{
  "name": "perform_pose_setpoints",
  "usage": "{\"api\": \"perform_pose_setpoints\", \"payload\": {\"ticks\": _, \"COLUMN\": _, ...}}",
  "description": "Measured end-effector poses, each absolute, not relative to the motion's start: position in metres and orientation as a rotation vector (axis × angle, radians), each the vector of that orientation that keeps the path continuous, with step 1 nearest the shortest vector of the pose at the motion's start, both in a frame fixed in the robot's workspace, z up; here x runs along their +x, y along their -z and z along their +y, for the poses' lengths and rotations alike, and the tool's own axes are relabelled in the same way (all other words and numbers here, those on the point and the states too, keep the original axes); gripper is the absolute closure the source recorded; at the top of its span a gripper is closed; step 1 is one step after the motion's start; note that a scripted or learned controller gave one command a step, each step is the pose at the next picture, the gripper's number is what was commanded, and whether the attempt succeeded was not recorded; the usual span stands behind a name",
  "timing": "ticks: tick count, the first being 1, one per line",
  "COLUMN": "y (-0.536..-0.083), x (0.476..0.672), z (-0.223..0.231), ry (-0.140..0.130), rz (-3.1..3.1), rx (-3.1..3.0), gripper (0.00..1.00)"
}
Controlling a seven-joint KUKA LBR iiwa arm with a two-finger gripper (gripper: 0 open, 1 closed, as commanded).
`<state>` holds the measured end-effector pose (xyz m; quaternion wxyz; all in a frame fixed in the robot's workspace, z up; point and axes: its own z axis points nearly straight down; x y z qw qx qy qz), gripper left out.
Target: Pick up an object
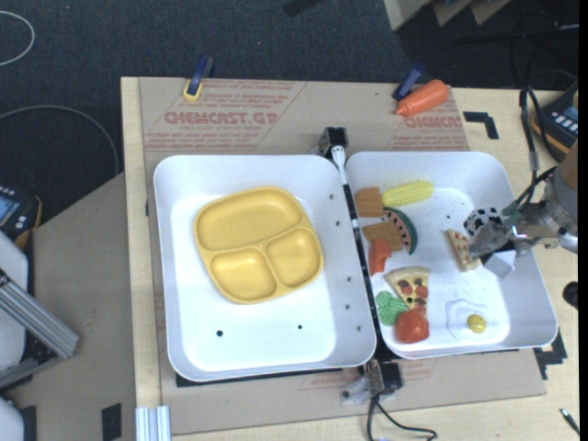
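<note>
The gripper point(484, 239) sits low over the right-hand bin point(496, 177), at the right side of the frame, reaching in from the right edge. Just at its left tip lies a small tan wedge of toy bread or cake point(459, 247), touching or nearly touching it; whether that piece is actually gripped cannot be told. To the left, along the bin's left side, lie a toy corn cob point(408, 192), a brown toast slice point(369, 203), a watermelon slice point(399, 231), a pizza slice point(410, 287), a red tomato point(412, 325) and a green leafy piece point(390, 310). A fried egg point(469, 319) lies below the gripper, near the bin's lower right. The left-hand bin point(184, 191) holds a yellow divided plate point(257, 243). A toy carrot point(424, 97) rests on the bench above the bins.
</note>
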<state>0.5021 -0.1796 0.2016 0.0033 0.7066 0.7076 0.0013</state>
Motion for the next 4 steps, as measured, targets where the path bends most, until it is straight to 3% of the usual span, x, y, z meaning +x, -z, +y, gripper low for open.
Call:
{"api": "perform_pose_setpoints", "payload": {"ticks": 1, "y": -0.226, "x": 0.503, "z": -0.180, "ry": -0.002, "rz": 2.220, "rx": 2.216, "gripper": 1.00}}
{"api": "perform_pose_setpoints", "payload": {"ticks": 2, "y": -0.225, "x": 0.510, "z": -0.127, "ry": -0.002, "rz": 2.230, "rx": 2.216, "gripper": 1.00}}
{"api": "perform_pose_setpoints", "payload": {"ticks": 4, "y": -0.222, "x": 0.491, "z": -0.032, "ry": 0.002, "rz": 2.230, "rx": 2.220, "gripper": 1.00}}
